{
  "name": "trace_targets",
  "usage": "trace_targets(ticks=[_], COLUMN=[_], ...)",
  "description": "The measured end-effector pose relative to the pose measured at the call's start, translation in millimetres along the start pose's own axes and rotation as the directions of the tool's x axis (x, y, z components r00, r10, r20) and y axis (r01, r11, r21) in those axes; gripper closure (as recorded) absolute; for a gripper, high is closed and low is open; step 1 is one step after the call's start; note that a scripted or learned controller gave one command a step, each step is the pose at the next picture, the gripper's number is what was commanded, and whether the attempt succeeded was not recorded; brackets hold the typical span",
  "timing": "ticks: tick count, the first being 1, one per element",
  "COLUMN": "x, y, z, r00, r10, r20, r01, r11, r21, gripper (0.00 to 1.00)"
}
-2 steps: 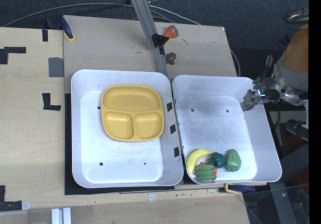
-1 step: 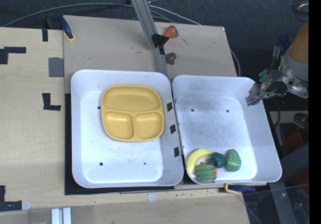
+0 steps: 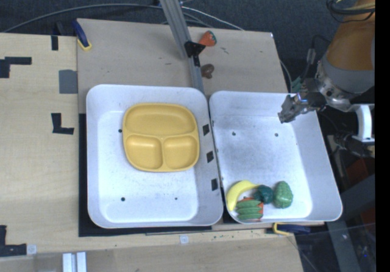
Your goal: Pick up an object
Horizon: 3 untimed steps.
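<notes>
Toys are crowding the right bin's (image 3: 317, 161) near edge: a banana (image 3: 237, 191), a dark-green piece (image 3: 264, 194), a green vegetable (image 3: 283, 194). Its remaining floor is lying bare. A yellow divided plate (image 3: 161, 136) is occupying the left bin's (image 3: 97, 161) far half.

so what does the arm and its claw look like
The arm is bulky and rounded, with an orange band above a grey wrist section. Dark cables loop above it and run down its side. The claw is small, dark grey and metallic, with a blocky body.
</notes>
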<state>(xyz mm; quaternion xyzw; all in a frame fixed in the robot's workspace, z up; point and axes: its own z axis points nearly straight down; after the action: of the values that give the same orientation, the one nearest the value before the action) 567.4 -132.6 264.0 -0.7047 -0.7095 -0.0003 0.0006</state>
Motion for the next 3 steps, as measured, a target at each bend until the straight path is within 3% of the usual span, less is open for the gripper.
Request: trace_targets(ticks=[2, 3], x=[94, 157], y=[11, 13], z=[2, 8], r00=[1.0, 1.0], r10=[0.001, -0.001], r20=[0.0, 0.0], r01=[-0.001, 0.001], r11=[1.0, 1.0], r21=[0.002, 0.002], gripper=[1.0, 1.0])
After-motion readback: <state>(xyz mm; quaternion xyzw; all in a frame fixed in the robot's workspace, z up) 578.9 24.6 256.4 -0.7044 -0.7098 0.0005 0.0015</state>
